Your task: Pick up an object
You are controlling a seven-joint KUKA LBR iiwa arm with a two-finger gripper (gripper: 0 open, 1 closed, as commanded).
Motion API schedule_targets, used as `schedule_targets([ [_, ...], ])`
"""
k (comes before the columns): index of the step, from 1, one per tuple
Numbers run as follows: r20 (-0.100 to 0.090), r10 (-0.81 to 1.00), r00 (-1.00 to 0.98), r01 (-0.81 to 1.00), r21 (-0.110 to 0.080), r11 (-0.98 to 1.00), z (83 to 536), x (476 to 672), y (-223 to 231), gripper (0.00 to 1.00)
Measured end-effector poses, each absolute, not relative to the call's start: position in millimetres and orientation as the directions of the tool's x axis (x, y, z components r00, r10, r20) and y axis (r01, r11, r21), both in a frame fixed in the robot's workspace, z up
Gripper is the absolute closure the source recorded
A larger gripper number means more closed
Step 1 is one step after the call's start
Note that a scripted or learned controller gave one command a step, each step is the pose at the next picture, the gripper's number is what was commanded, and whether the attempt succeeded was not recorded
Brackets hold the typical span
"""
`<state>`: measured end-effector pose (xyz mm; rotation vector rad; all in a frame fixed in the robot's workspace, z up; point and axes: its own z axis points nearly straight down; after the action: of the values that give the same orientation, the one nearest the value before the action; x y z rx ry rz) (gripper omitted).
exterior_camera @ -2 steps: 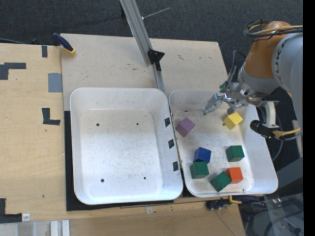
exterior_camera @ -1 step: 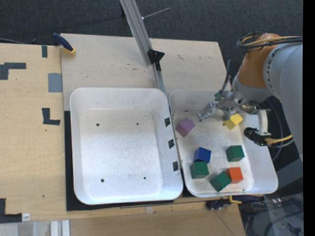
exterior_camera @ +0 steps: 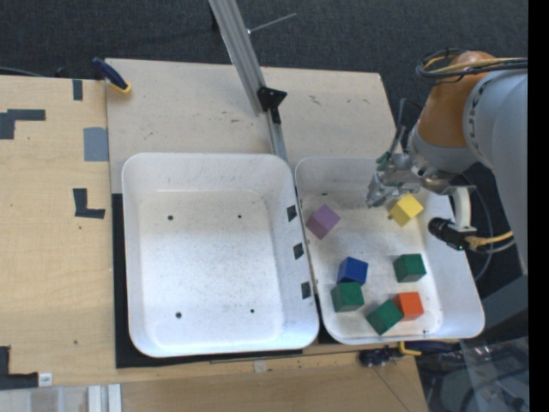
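Yellow cube point(exterior_camera: 406, 209): touching the gripper point(exterior_camera: 383, 191), low in your right bin point(exterior_camera: 455, 316).
Fingers: you cannot tell their state.
Progress: nothing lifted; grasp and raise remain.

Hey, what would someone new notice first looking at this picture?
Probably the grey and orange arm reaching in from the right, its gripper beside a yellow cube in the right bin. Next, the bright cubes scattered there: purple, blue, orange, several green.
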<state>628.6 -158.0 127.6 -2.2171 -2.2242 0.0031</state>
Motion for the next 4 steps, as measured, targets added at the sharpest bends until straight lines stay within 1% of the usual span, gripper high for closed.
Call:
schedule_targets([
  [1,-0.001,1.0,-0.002,1.0,0.005,0.002,187.6,623.0,-154.0,1.0],
  [2,0.0,1.0,-0.002,1.0,0.002,0.002,209.2,623.6,-153.6,1.0],
  [3,0.002,1.0,-0.006,1.0,-0.002,0.006,203.8,615.4,-102.0,1.0],
  [4,0.002,1.0,-0.006,1.0,-0.002,0.006,201.0,615.5,-53.8,1.0],
])
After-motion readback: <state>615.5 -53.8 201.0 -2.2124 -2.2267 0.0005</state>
